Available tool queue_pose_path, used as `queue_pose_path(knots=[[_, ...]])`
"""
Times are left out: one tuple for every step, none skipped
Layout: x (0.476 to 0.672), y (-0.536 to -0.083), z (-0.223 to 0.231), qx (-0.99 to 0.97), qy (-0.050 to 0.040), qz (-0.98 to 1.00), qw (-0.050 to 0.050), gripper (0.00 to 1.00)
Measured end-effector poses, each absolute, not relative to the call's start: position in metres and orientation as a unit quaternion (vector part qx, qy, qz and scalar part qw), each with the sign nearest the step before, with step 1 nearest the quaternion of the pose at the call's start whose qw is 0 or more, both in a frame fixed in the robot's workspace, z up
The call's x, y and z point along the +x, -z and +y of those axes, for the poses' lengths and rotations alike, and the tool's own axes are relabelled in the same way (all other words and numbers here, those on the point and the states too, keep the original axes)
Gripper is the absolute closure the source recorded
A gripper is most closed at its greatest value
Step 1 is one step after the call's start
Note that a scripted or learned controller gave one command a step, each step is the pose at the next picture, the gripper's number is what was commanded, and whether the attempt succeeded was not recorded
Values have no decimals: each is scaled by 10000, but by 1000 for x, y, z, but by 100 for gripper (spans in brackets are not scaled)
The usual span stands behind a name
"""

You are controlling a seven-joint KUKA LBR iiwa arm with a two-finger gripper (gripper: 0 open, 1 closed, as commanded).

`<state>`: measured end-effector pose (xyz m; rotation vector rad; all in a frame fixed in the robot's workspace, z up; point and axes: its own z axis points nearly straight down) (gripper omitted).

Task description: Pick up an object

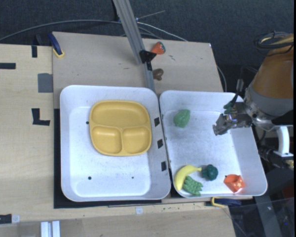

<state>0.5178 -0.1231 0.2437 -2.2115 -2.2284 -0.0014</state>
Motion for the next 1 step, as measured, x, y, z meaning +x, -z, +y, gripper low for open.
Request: queue_pose_path(knots=[[518,-231,-67,-7047,-4,-7096,18,100]])
